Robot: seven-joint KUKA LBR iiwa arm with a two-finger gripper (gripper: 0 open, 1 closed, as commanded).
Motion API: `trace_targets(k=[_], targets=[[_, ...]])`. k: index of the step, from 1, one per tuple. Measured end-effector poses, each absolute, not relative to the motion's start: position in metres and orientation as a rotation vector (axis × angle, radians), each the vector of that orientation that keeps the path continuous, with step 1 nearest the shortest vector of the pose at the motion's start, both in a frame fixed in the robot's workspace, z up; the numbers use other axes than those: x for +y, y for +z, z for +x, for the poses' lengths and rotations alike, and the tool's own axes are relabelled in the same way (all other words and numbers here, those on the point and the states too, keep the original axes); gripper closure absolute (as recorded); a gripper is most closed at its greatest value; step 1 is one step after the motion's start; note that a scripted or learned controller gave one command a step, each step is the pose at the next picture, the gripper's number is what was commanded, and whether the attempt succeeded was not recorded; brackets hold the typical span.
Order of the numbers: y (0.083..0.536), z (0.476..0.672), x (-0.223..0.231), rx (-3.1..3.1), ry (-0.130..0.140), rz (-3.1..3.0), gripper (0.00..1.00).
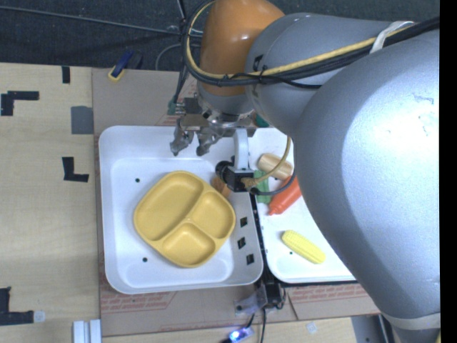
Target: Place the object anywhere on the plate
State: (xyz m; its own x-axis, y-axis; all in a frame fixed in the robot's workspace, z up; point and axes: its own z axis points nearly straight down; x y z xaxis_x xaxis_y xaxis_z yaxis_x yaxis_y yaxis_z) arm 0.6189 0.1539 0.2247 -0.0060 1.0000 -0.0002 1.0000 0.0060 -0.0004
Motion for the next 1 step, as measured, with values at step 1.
trace_targets(k=[1], targets=[[0.2250,0.6186,0.1509,-2.224,0.003,-2.218,0.00]])
